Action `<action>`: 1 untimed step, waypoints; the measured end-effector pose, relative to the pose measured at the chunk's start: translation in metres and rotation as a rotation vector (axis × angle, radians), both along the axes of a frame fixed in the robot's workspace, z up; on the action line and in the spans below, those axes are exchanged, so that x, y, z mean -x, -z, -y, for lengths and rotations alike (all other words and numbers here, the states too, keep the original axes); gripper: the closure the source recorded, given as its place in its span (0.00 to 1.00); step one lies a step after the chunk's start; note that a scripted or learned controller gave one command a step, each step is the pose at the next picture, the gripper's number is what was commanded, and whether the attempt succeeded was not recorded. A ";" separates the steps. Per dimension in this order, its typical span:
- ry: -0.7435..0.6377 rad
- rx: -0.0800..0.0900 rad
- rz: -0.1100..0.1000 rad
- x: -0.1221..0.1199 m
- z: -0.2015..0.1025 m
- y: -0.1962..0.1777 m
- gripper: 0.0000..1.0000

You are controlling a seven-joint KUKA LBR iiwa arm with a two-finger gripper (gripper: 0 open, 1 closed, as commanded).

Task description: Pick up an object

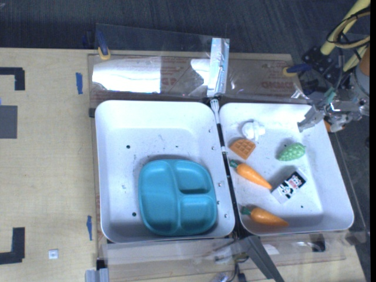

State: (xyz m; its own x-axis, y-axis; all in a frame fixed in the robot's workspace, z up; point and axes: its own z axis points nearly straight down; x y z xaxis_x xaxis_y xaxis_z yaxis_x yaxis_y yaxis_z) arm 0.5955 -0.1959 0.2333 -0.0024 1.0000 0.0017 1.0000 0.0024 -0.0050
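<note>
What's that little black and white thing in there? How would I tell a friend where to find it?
Start at the right-hand white bin, the one holding the toy food. Between the two orange carrots, and, towards the bin's middle, lies the small black-and-white block. It is the only boxy, dark item there; its neighbours are orange, green or white.

Teal divided plate (176, 204) in left bin (117, 122).

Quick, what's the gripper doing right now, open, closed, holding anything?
Gripper: at the right bin's far right corner, above the green toy, nothing visibly held; open or closed cannot be told.
</note>
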 end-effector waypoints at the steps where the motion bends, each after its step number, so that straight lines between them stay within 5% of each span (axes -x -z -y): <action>1: -0.003 -0.001 -0.005 0.015 -0.015 0.085 0.00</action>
State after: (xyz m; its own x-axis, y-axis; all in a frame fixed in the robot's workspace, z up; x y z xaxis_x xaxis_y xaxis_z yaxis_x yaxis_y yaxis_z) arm 0.5802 -0.1811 0.1487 -0.0053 1.0000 0.0028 0.9999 0.0053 -0.0098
